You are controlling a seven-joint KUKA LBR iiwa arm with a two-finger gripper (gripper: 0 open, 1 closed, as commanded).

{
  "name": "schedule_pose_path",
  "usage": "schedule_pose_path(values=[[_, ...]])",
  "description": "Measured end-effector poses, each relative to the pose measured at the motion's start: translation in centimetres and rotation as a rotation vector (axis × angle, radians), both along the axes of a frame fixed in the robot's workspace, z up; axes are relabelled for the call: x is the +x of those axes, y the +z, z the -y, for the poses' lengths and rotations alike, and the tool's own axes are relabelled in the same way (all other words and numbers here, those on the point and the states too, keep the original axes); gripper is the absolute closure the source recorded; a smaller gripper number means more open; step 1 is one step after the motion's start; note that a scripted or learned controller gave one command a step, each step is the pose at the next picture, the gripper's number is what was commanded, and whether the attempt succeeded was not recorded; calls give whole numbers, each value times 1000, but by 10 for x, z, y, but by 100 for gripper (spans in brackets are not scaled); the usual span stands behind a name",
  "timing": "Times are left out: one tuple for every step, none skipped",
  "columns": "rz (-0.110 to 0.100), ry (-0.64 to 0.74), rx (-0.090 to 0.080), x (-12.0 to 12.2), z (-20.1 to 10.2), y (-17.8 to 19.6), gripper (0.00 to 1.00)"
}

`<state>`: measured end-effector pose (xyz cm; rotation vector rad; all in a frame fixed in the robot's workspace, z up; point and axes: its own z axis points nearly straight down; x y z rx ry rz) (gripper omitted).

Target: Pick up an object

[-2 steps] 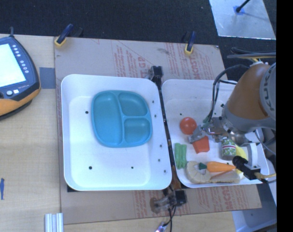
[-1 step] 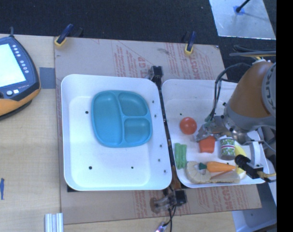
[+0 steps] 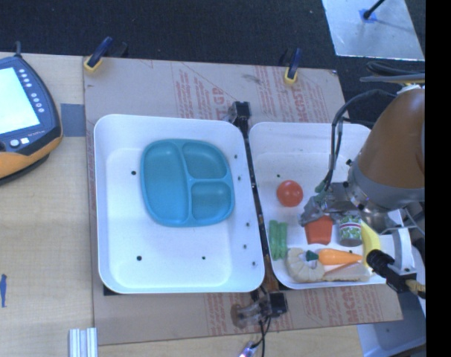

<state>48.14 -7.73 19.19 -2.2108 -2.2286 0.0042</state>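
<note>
Wood bench (image 3: 39, 229) with a sheet of cardboard (image 3: 173, 314) on it, and the two white bins sit side by side on that. Starting at the bottom of the frame: the lower end of the right bin (image 3: 300, 130) is pretty crowded. A carrot (image 3: 338, 257) lies across a beige bread-looking thing (image 3: 304, 268), with a banana (image 3: 370, 238) just right of them. A bit higher up there's a green piece (image 3: 277, 239) by the bin's left wall, a red block (image 3: 319, 231) and a small can (image 3: 350, 231) next to it. The gripper (image 3: 316, 208) sits right over the red block's top edge. Honestly can't tell how it's set or whether it has hold of anything. Above and left of it is a red ball (image 3: 289, 193), on its own. The left bin (image 3: 121, 266) has a blue divided plate (image 3: 187, 181) in its upper half. A tablet (image 3: 13, 117) lies at the upper left, and dark floor (image 3: 210, 13) runs across the top.
</note>
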Motion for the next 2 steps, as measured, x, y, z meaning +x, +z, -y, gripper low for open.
schedule_pose_path(values=[[1, -3, 1, -5, -27, 49, 100], [1, -3, 1, 45, -15, 56, 100]])
